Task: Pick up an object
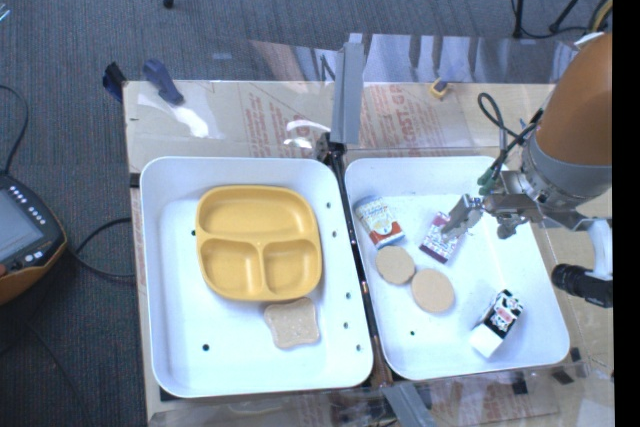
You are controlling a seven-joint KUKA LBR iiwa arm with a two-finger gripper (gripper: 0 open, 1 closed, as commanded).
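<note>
- Step in hand: approach phase, nothing lifted yet. Claw point(462, 215) low over right bin point(530, 340), at the upper edge of the purple-and-white packet point(441, 237).
- Claw state: can't tell, fingers too small and blurred to read as spread or pressed together. No item visibly pinched.
- Likely target, judging by position: the purple-and-white packet, lying flat mid-bin, just right of the round biscuits.
- Next move calls for: centring over the packet, dropping to bin floor, closing across its narrow side. Flat item, so a slip-off looks likely.
- Right bin count: 1 purple-and-white packet, 1 red-and-white packet point(379, 221), 2 round biscuits point(396, 265) point(433, 291), 1 small black-and-white carton point(497, 319). Total 5.
- Left bin point(165, 315) count: 1 yellow divided plate point(259, 241), three compartments; 1 slice of toast point(292, 323) touching the plate's lower rim.
- Bins on worktop point(240, 115): 2, side by side.
</note>
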